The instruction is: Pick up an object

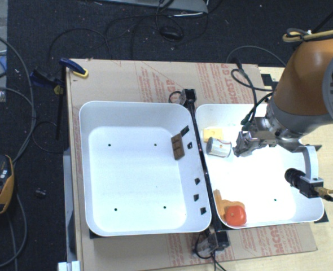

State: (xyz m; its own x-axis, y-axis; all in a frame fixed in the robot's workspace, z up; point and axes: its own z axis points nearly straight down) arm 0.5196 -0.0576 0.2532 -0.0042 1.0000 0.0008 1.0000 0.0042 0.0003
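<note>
Just left of my claw (pixel 246 145) lay a small cylinder (pixel 218 147), a yellow block (pixel 213 132) touching it beyond; I couldn't tell my claw's opening. Closing there, I judged, might nudge the cylinder against the bin wall (pixel 202 151).

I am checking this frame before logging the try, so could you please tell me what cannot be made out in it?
- Camera view: the gripper is a dark cluster; its state is unreadable.
- The small grey and white object is too small to identify.
- The red object covers part of the orange piece.
- The arm is cut off by the right edge.
</note>
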